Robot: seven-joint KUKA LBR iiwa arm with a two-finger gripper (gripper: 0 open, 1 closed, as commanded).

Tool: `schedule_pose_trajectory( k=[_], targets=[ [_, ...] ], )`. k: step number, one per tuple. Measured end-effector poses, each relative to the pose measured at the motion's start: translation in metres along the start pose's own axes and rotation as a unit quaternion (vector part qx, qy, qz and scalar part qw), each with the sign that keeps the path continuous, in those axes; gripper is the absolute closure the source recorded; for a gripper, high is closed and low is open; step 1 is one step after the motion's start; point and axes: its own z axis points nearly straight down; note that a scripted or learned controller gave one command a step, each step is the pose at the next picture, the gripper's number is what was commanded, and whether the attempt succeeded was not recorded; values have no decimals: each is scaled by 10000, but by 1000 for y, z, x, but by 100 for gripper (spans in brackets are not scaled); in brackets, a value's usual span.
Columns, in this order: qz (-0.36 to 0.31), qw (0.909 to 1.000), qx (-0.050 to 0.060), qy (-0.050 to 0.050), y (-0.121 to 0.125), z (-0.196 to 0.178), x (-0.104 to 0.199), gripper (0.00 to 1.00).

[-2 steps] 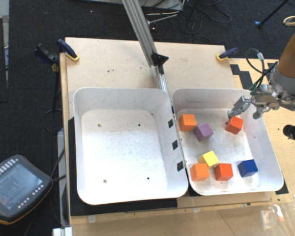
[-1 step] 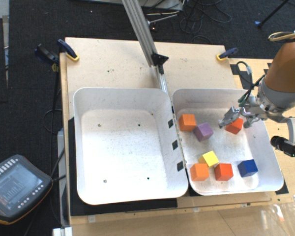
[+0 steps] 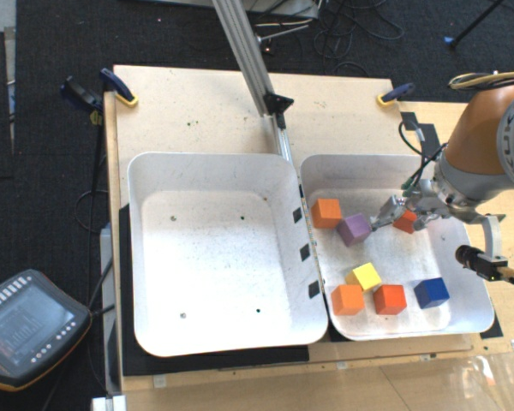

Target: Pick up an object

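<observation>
Two shallow white plastic bins: left bin [image 3: 154, 229], right bin [image 3: 463, 319]. Right bin holds six small blocks: two orange cubes [image 3: 327, 212] [image 3: 348, 299], one purple cube [image 3: 355, 229], one yellow cube [image 3: 366, 276], one red-orange cube [image 3: 390, 299], one blue cube [image 3: 431, 293]. A seventh, a small red block [image 3: 404, 222], sits clenched between the gripper [image 3: 400, 215] fingers, mid-bin, right of purple.

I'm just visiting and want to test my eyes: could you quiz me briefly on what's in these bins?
1. True or false: every block lies in the right bin.
2. Which block touches the yellow block? A purple B blue C orange
3. What colour is the block nearest the gripper?

Key:
1. True.
2. C, the orange block.
3. Red: a small red block beside it, by the purple block.
</observation>
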Motion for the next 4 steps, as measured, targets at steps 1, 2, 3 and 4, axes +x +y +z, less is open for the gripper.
schedule_pose_trajectory(
  k=[1,2,3,4],
  targets=[
    [1,10000,-28,-7,1,-13,0,100],
    [-13,10000,-53,-16,12,-62,0,100],
    [-13,10000,-50,-14,15,-105,0,100],
    [-16,10000,-58,-18,17,-159,0,100]
  ],
)
